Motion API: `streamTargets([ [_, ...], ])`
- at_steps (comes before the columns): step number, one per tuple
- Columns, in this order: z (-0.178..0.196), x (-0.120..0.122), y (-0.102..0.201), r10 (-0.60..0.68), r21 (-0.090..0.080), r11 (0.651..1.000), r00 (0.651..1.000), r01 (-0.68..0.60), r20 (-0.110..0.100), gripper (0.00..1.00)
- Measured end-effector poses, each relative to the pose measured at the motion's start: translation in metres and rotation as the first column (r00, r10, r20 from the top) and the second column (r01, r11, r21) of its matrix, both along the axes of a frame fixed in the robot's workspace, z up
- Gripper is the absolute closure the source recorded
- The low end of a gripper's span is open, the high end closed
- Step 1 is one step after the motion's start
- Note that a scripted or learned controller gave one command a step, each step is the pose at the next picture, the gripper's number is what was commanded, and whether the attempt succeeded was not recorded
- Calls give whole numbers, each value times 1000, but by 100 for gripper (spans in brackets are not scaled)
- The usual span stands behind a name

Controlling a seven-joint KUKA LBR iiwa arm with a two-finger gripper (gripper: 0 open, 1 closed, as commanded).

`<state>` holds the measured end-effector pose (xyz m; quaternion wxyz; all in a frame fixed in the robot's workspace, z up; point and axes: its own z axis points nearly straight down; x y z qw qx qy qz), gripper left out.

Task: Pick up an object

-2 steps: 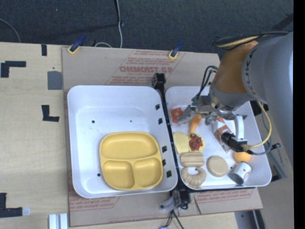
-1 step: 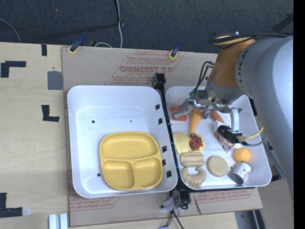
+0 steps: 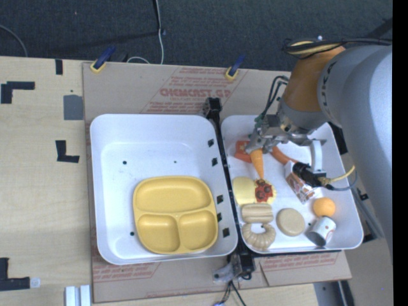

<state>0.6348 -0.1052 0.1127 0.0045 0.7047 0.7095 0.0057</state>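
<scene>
While I scan outward from the yellow divided plate [image 3: 175,212], right bin [image 3: 338,231] holds toy foods; carrot [image 3: 257,163] lies up-right of plate, gripper [image 3: 266,139] right above it, grip state I cannot tell.

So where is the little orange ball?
The orange ball sits in the right bin, near its right wall, just above the small white and red cup and right of the round tan cookie.
</scene>
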Motion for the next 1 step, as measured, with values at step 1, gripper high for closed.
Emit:
streamTargets([
  [1,76,-33,80,2,2,1000,1000,-2,-11,100],
])
